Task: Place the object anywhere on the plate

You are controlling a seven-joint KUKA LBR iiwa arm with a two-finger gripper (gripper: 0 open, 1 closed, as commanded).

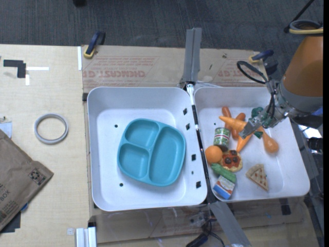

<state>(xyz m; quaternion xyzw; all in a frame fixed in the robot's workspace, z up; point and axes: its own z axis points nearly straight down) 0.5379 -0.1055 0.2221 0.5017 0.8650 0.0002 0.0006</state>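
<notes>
The blue plate [152,152] has three sections and sits in the left bin [97,138], with nothing on it. The things to pick from are all in the right bin [293,187]. There are some orange carrots [234,121], a small green can [222,137], an orange ball [213,153], a little pizza toy [232,161], a wedge that looks like a sandwich [257,176], a blue and white packet [224,188] and an orange pear shape [270,144].

The hand [255,123] hangs low over the top of the right bin, right by the carrots. One carrot [243,140] lies just under it, slanting down and to the left. Its long side points from the hand toward the can. I cannot tell if the hand is open or closed, or if it grips anything, because it is small and dark against the toys.

The plate lies to the left of the hand, across the wall where the two bins meet. So the hand first needs a good hold on one toy. Then it must lift it over that wall and go left. The toys sit close together, so it could bump one next to it.
</notes>
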